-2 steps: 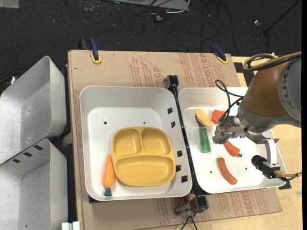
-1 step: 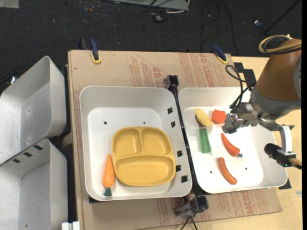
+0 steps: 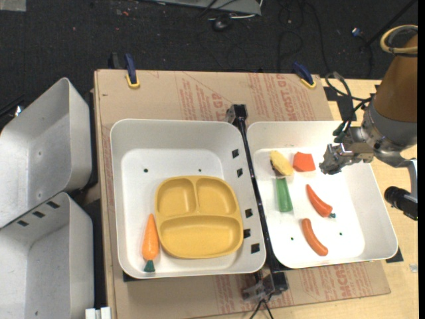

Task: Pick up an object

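**Gripper over right bin, near orange block**

Camera view: we log five toy foods in the right bin (image 3: 372, 241). Nearest the gripper (image 3: 330, 163) is a small orange block (image 3: 304, 161), flat on the bin floor toward the far side, just left of the gripper and touching the yellow piece (image 3: 281, 163) beside it. Below the yellow piece lies a green stick (image 3: 284, 195), lengthwise. To its right lies a red chili pepper (image 3: 319, 201) with a dark stem tip, and nearer the front wall an orange-red sausage (image 3: 315, 236), both slanted.

The gripper hangs above the bin's far right part, nothing visible between its parts. We cannot tell whether it is released or clenched.

The left bin (image 3: 126, 178) holds a yellow three-compartment plate (image 3: 199, 216). A carrot (image 3: 151, 242), green stem toward the front, lies just beside the plate's left edge.
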`<state>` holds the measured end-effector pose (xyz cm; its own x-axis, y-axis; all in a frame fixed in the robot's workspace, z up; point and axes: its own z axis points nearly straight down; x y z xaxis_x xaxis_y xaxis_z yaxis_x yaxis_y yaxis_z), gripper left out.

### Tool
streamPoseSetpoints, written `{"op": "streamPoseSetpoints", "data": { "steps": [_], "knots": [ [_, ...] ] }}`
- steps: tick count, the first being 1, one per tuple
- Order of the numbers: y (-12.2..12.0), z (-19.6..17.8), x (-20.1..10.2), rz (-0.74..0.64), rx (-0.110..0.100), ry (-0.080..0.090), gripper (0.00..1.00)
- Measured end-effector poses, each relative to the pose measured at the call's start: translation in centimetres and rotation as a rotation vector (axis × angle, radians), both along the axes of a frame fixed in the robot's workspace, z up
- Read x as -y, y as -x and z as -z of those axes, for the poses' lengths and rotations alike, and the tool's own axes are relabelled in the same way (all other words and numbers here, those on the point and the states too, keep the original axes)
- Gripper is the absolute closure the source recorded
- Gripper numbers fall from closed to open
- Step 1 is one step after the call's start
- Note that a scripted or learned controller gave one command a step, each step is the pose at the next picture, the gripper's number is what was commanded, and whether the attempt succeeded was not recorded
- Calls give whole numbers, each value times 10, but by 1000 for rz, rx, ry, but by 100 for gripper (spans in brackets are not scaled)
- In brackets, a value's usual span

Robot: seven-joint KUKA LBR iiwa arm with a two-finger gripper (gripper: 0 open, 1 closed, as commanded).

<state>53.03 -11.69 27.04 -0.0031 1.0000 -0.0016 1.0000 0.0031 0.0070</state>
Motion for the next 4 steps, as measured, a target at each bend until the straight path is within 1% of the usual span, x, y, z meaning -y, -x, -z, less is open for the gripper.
{"op": "streamPoseSetpoints", "data": {
  "steps": [1, 2, 3, 4],
  "knots": [
    [-28, 17, -45, -4, -6, -1, 100],
    [-55, 30, -87, -4, -5, -2, 100],
    [-72, 41, -131, -4, -6, -2, 100],
    [-90, 31, -183, -4, -4, -4, 100]
  ]
}}
